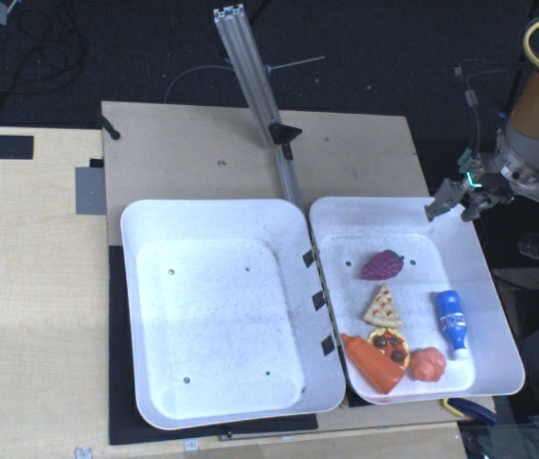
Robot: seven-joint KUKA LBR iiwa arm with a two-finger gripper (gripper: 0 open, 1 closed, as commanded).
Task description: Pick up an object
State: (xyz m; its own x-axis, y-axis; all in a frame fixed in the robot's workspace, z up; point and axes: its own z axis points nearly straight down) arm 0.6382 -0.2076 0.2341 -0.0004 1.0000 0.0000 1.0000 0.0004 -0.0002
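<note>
nothing is yet picked up, as far as can be judged. the gripper (pixel 456 204) is seen at the far right corner of the right bin (pixel 413 220), just at or above its rim, and no object is seen between its fingers. whether those fingers are spread or closed cannot be told, since they are small and dark against the dark floor. the whole grasp is therefore judged to be left: a reach into the bin, a closing on something, and a lift.

all the candidate things are gathered in the near half of the right bin, well apart from the gripper. a purple grape bunch (pixel 382 265) is found nearest the bin's middle, knobbly and rounded. just below it a pizza slice toy (pixel 382 308) is laid flat, a pale triangle with red dots. a blue bottle (pixel 450 323) is laid on its side toward the right wall, with a white band and cap. along the near wall an orange carrot-like piece (pixel 373 363) is seen, touching a small round dark-and-yellow item (pixel 389 343), with a pink-red rounded fruit (pixel 427 364) just beside them. the left bin (pixel 150 223) is seen alongside, with no toys in it.
</note>
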